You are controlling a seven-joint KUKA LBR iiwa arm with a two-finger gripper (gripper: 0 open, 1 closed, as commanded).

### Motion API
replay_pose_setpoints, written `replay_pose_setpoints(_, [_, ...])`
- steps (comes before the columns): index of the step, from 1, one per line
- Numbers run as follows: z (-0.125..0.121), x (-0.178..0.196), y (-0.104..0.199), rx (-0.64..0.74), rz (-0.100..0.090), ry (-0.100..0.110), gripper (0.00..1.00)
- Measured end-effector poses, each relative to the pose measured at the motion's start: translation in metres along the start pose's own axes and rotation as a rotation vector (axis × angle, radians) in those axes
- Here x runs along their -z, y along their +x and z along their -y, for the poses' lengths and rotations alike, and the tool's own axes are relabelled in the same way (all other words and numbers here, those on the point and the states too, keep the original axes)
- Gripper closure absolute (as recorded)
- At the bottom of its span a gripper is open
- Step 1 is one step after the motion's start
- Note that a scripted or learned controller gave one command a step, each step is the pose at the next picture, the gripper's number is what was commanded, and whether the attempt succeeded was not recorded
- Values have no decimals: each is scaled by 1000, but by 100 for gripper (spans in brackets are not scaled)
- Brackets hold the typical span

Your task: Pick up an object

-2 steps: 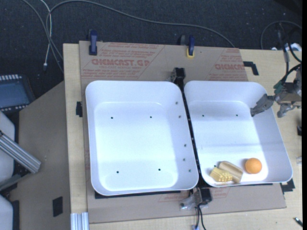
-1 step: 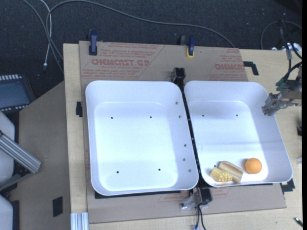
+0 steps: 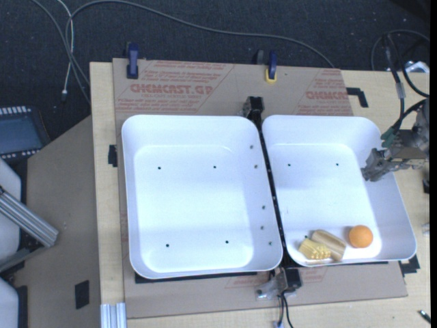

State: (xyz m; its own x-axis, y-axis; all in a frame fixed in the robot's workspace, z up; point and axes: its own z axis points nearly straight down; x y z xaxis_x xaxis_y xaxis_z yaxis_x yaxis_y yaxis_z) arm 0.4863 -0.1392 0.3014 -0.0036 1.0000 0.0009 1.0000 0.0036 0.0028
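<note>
The gripper [image 3: 374,168] hangs over the right bin [image 3: 321,142] edge — its state I cannot tell; below-left of it lie a smooth orange ball [image 3: 360,236], a tan roll [image 3: 330,241] and knobbly yellow corn [image 3: 314,251]. Glossy white bins sit on a pale board — dark carpet beyond.

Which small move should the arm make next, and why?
Probably carry the pincer toward the near corner of the right bin. It sits at that bin's right rim, apart from the orange ball, the tan piece and the yellow corn piece.

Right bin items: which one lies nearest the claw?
The orange ball, the round one at the right end of the row; the tan roll and yellow corn piece lie farther left of the claw.
</note>
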Motion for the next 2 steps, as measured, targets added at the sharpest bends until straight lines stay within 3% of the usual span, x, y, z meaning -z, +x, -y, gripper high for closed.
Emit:
replay_pose_setpoints(1, [-35, 72, 18, 1, 2, -4, 100])
replay_pose_setpoints(2, [-20, 45, 100, 4, -1, 4, 100])
